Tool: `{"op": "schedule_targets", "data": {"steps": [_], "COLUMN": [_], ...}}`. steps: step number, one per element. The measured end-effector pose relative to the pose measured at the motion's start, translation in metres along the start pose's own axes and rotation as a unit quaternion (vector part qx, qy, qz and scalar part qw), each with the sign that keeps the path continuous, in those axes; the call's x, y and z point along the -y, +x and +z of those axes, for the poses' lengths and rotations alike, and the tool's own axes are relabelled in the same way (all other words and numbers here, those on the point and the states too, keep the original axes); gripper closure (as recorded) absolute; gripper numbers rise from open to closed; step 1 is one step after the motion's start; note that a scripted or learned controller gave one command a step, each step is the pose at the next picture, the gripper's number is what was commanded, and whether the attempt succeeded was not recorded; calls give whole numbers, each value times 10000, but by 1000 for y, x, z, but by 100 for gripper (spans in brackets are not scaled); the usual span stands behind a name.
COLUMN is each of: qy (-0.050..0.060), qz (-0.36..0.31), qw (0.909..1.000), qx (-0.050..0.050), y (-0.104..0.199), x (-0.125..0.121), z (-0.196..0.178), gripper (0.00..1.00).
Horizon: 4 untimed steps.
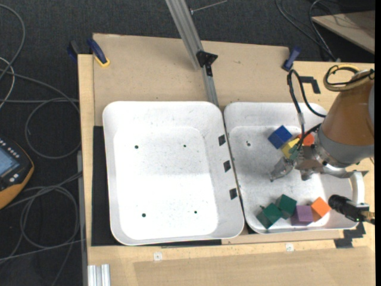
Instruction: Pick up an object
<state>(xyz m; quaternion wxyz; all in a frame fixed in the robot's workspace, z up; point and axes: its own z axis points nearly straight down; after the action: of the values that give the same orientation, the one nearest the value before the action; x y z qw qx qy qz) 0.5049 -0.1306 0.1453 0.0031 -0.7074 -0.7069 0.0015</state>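
Grey arm (348,151) with a broad orange band (348,115) above the wrist. Black cable (296,100) looped along its side, yellowish cable (339,76) coiled on top. Small metal-grey pincer (284,168) at the tip, white bracket (357,186) and black fitting (345,206) beneath.

Wooden bench (155,58) carries two white bins: left bin (161,171), right bin (256,124). Blue clamps (98,51) at back corners. Metal pole (187,28) slants over bench. Cables (36,130) on dark floor; yellow-black device (11,170) at left.
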Motion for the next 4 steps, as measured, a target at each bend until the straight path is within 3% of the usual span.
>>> {"op": "schedule_targets", "data": {"steps": [1,3,4], "qy": [-42,-58,-46], "qz": [-10,-12,-44], "qw": [10000,10000,10000], "qx": [6,15,1], "y": [0,1,58], "x": [-2,-1,-18], "z": [-14,-83,-95], "gripper": [100,100,100]}}
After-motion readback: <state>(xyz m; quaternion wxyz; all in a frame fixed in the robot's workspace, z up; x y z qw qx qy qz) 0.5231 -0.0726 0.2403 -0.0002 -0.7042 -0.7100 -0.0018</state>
